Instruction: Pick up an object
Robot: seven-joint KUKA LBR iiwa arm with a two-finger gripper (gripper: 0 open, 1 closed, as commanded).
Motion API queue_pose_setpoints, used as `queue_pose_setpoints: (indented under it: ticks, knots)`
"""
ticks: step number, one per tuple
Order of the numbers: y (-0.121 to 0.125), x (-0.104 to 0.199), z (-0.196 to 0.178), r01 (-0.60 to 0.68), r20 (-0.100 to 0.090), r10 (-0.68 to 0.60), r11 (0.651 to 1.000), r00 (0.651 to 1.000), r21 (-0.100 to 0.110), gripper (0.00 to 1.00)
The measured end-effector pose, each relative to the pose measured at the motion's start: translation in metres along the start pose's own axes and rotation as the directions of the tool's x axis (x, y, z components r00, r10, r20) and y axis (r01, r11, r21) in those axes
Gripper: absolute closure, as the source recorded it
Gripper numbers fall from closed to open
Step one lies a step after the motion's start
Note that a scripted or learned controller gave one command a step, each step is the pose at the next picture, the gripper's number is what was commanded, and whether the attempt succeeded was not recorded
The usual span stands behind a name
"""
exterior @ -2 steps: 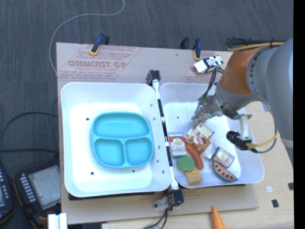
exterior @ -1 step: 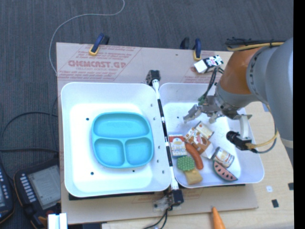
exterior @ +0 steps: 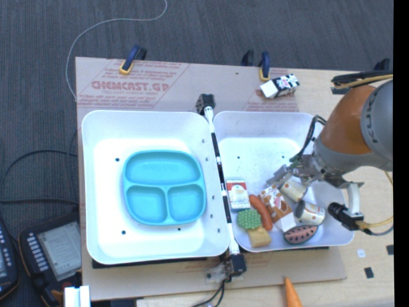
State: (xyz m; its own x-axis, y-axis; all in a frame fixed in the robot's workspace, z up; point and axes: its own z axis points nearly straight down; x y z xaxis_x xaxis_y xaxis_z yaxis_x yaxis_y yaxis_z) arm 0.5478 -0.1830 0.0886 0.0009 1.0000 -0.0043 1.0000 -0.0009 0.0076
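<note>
Arm point(exterior: 358, 130) is in from the right of the frame, wrist bent down into the right bin point(exterior: 255, 130), and the gripper point(exterior: 289, 176) is low over the clutter at lower right. Whether it's parted or pinched I cannot tell, the metal blends into the toys beneath it, and nothing is plainly caught in it.

The pile sits in the bin's lower half: a small red-and-white box point(exterior: 238, 194) by the divider, a green round piece point(exterior: 249, 219) with a tan block point(exterior: 259, 236) just below it, an orange carrot point(exterior: 261, 211) lying slantwise beside them, a cream cup-like thing point(exterior: 293, 189) right under the gripper, and a dark oval piece point(exterior: 300, 234) at the bottom edge. The cup looks like the likely target, sitting touching its neighbours.

Left bin point(exterior: 96, 190) carries a blue tray point(exterior: 165, 187) with three wells. A small black-and-white toy point(exterior: 279, 86) lies on the desk point(exterior: 128, 85) above the right bin.

To do this well, I'd say: centre on one piece, straddle its narrow side, come straight down so the neighbours aren't shoved, close firmly, then lift vertically and check it comes away alone
</note>
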Motion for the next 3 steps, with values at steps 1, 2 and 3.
queue_pose_setpoints:
  ticks: [1, 2, 3]
  knots:
    - [0.0017, -0.0001, -0.0110, 0.000, 0.000, 0.000, 1.000, 1.000, -0.004, 1.00]
    - [0.0016, -0.0001, -0.0109, 0.000, 0.000, 0.000, 1.000, 1.000, -0.004, 0.00]
    - [0.0020, -0.0001, -0.0206, 0.001, 0.001, -0.001, 1.000, 1.000, -0.004, 1.00]
